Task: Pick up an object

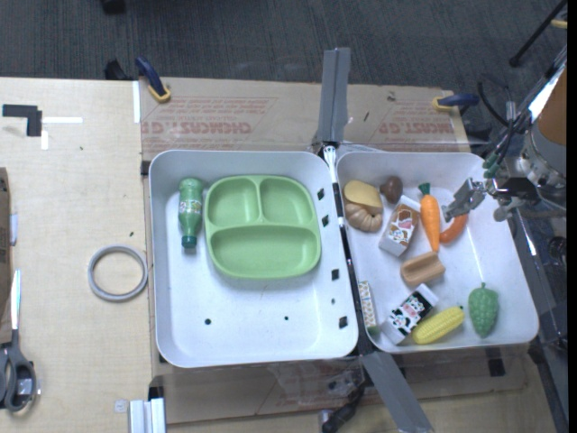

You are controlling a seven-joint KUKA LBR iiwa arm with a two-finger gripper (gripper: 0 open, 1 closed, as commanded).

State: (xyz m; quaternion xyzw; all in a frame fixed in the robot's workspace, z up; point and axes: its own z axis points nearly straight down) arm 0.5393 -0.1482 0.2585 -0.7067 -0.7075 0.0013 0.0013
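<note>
On the bench, two shallow white bins are set side by side. The left bin (180, 323) is occupied by a green divided tray (263, 226) with three compartments, placed toward the far side, and by a small green bottle (189, 211) lying just beside the tray's left edge.

The right bin (505, 269) is stocked with toy foods. A yellow wedge (361, 193) and a tan croissant (364, 216) are found at the far left, touching each other, with a brown rounded piece (391, 188) just beside them. A small red-and-white carton (401, 227) is set near the middle, and an orange carrot (430, 219) with a green top is laid just to its right. A red-orange piece (454, 228) is seen beside the carrot, partly under the gripper. A tan sausage-like piece (422, 267) lies below these. Along the near side, a black-and-white cow-patterned carton (407, 314), a yellow corn cob (437, 325) and a green bumpy fruit (483, 310) are ranged left to right.

The gripper (467, 198) is held over the far right part of the right bin, close above the red-orange piece; its fingers are seen slightly parted, and nothing is seen between them.

Outside the bins, a grey tape ring (118, 271) and scissors (16, 368) are laid on the bench at left.
</note>
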